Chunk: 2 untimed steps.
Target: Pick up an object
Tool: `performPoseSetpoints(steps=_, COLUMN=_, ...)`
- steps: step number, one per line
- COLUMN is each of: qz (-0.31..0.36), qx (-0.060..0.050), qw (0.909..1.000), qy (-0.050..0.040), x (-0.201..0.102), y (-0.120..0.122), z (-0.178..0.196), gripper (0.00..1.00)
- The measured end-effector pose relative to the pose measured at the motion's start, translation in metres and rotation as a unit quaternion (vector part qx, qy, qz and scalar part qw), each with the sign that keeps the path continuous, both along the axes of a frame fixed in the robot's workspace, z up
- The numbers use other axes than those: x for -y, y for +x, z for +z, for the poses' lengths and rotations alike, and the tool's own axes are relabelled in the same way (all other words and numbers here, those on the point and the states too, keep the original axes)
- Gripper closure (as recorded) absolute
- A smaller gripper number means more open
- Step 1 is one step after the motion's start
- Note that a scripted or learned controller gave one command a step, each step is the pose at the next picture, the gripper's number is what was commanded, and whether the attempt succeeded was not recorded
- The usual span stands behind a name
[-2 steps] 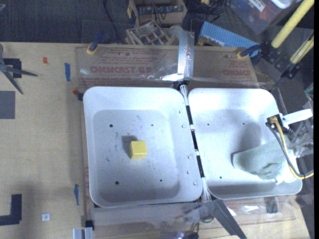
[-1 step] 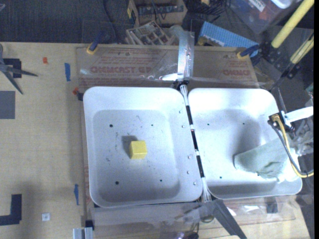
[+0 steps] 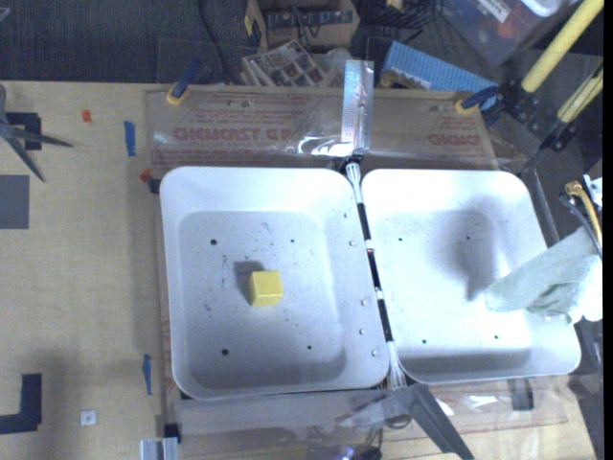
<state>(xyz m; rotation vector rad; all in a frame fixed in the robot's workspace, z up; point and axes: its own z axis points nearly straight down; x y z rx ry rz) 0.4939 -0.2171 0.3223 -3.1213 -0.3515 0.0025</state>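
Cube (image 3: 265, 287), yellow, is sitting mid left bin (image 3: 192, 195), edges roughly square to walls, no long axis; blurred gripper (image 3: 536, 286) is hovering over right bin (image 3: 431, 195), grip state unclear.

Bright overhead light, soft shadows, slight blur

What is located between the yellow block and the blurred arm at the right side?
In the camera view, the bare floor of the left bin, then the two bins' touching rims, lie between the yellow block and the arm.
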Motion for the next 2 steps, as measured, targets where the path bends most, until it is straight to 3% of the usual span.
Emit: performPoseSetpoints(steps=2, qz=0.002, qx=-0.002, qw=1.0, qy=-0.0006, x=-0.0015, y=0.0013, z=0.0182, gripper=1.0)
